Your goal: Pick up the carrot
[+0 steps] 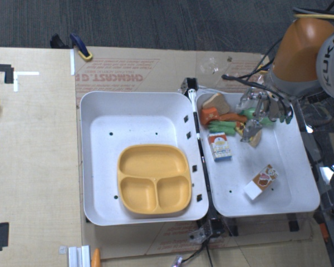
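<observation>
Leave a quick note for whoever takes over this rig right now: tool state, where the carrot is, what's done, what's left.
Tool: low in the right bin, near its far end; grip state unclear.
Carrot: lying in the far-left part of that bin, beside the green vegetable, left of the tool, not lifted.
Left bin: holds the yellow divided plate.
Done: approach only.
Left: grasp the carrot and lift it.

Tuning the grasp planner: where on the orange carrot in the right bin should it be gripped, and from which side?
Grip the orange carrot on its bare slim middle, coming from above, fingers across its width. It lies flat, running left-right, with the green vegetable crowding its near side, so side approaches look blocked.
</observation>
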`<state>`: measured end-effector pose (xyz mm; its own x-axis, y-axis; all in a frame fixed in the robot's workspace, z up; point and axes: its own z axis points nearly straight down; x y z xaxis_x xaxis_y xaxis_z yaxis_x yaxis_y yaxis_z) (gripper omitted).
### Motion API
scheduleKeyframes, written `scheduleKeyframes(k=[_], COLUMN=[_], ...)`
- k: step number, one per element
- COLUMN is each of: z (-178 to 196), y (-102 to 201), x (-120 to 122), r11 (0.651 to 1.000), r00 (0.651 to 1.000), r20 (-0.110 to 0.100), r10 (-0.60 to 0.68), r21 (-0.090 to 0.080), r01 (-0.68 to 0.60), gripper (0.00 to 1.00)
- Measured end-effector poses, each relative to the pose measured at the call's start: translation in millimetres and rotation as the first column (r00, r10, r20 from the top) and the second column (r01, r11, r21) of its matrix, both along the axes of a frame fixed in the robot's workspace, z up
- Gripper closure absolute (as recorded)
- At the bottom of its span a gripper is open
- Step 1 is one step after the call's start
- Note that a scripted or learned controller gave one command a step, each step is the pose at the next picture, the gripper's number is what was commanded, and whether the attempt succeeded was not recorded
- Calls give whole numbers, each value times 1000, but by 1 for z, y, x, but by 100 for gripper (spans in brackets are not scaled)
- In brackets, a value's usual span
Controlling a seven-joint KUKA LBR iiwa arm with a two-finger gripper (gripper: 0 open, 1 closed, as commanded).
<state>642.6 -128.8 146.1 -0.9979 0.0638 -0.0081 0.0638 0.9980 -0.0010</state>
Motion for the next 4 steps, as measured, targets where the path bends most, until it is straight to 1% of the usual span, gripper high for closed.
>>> scheduleKeyframes(k=[1, 2, 3, 4], z=[-53, -57, -54, 190], y=[26, 19, 8, -3], x=[-36, 11, -46, -28], r11=[992, 949, 680, 717], r00=[992, 949, 680, 717], r20=[-4, -29, -7, -3], r10=[127, -314, -733, -697], r21=[1, -6, 1, 2], r01=[-127, 314, 733, 697], gripper=[0, 0, 0, 0])
